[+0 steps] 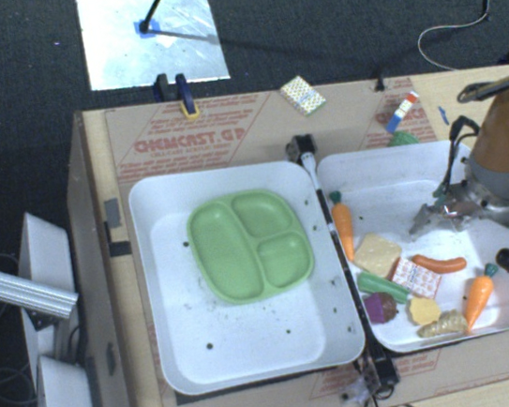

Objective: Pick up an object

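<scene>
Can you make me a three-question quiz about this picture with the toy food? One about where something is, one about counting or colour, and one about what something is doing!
1. Where is the green plate?
A. in the left bin
B. in the right bin
C. on the floor

2. How many toy carrots lie in the right bin?
A. none
B. two
C. five

3. How is the end effector placed?
A. resting on the green plate
B. above the right bin, beside the toy food
C. far above the left bin

Answers:
1. A, the plate sits in the middle of the left bin.
2. B, one carrot lies by the divider and another carrot near the front right corner.
3. B, it hangs just above the red sausage.
</scene>
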### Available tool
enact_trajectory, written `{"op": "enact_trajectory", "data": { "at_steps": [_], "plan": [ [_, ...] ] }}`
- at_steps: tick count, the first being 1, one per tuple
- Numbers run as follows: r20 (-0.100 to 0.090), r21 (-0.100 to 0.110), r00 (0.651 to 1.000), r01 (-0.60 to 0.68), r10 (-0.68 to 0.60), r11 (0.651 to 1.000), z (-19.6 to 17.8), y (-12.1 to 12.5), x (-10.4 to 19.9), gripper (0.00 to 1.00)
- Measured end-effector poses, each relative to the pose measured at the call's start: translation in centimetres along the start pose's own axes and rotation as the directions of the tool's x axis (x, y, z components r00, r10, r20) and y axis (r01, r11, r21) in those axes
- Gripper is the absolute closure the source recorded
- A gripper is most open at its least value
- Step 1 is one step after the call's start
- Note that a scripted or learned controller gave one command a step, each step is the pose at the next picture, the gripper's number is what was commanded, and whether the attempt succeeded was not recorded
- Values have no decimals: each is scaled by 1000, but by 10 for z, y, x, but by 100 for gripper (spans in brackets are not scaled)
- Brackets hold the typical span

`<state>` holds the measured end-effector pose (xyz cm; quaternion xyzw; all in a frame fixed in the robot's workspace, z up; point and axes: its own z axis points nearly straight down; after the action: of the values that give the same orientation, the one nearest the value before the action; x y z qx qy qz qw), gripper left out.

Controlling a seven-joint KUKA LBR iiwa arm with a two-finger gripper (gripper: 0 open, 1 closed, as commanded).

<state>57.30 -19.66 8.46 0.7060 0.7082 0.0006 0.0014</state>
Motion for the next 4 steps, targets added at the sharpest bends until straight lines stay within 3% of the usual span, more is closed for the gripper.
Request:
{"op": "enact_trajectory", "data": {
  "at_steps": [1, 2, 3, 4],
  "plan": [
    [0, -2, 1000, 1, -1, 1000, -11, 1, 0, 100],
    [0, -2, 1000, 1, -1, 1000, -11, 1, 0, 0],
    [-1, -1, 1000, 2, -2, 1000, 0, 97, 37, 0],
    [-1, 1, 1000, 3, -3, 1000, 0, 96, 75, 0]
  ]
}}
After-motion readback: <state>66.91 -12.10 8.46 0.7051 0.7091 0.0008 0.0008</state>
